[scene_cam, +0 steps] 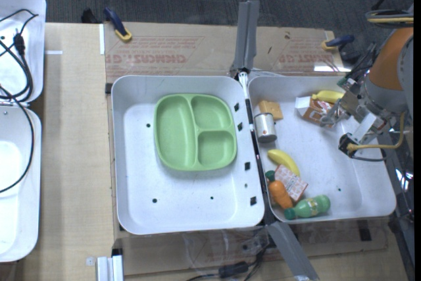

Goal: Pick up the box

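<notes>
Camera view shows the arm reaching into the right bin (375,204), its pincer (341,112) low at the box (314,112), which lies near the bin's far right corner with a yellow item on top. Whether the pincer is released or clenched I cannot tell. To do this well, it should straddle the box squarely, clear of the yellow item, close firmly, then lift straight up, away from the bin wall.

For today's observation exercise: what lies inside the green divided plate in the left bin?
The green divided plate shows three bare compartments, nothing resting in them. Whatever lies beneath it is covered.
</notes>
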